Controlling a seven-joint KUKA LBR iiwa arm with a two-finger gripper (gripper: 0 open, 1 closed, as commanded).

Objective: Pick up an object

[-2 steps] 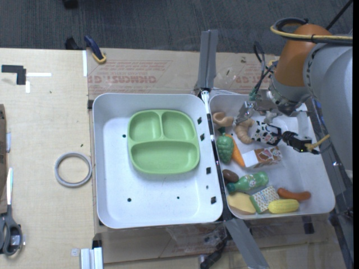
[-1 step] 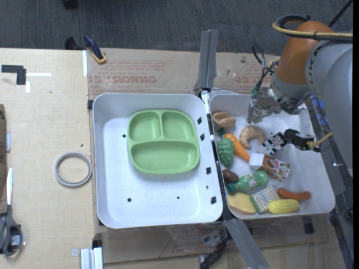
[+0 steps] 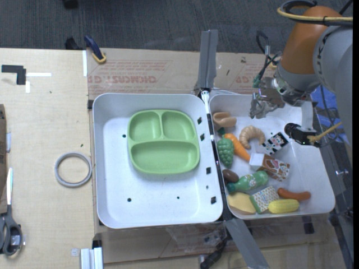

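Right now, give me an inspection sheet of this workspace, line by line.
Surface: bench bearing two white bins side by side.
Job's things: right bin holds toy foods, including a croissant, carrot, grapes, corn and sausage.
Clutter: left bin holds a green divided plate; tape ring and scissors lie on the bench.
Grippers: gripper above the right bin's far edge, holding nothing visible.
Cables: yellow-and-black cable looped over the arm.
Surroundings: dark floor beyond the bench.
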